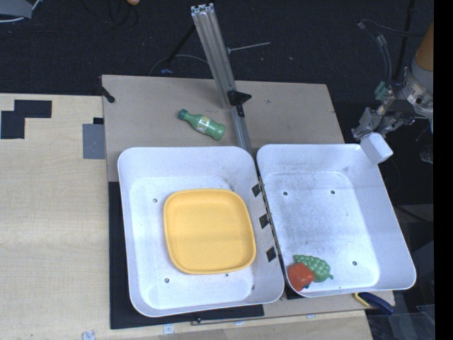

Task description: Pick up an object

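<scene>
My claw (375,127) sits at the upper right, just outside the far right corner of the right bin (386,218); whether it is released or clenched cannot be determined from this view. Nothing is visibly in its grasp. The red and green toy (306,271) lies in the right bin's near left corner. A yellow plate (209,230) lies flat in the left bin (138,190). A green bottle (202,124) lies on its side on the counter (297,112) behind the left bin.
</scene>
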`<action>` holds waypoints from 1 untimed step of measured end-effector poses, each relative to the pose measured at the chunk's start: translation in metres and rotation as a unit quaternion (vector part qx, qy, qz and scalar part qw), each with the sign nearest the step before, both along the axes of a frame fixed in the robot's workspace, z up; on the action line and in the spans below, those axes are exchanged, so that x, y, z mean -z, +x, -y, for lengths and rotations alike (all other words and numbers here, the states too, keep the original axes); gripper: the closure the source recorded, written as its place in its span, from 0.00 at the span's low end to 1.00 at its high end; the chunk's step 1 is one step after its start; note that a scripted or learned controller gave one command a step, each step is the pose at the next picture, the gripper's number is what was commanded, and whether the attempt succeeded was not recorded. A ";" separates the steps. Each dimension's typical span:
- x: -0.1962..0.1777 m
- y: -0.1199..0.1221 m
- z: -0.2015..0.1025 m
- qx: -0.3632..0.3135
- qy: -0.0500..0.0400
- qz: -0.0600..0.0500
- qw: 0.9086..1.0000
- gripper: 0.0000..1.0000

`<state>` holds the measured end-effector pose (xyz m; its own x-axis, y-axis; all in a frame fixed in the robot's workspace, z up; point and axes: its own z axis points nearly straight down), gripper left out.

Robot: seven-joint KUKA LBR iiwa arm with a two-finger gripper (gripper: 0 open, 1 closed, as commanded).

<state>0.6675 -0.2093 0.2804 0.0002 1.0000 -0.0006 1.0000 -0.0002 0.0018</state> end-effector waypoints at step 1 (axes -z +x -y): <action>-0.003 -0.014 -0.056 -0.002 0.001 -0.001 1.000 1.00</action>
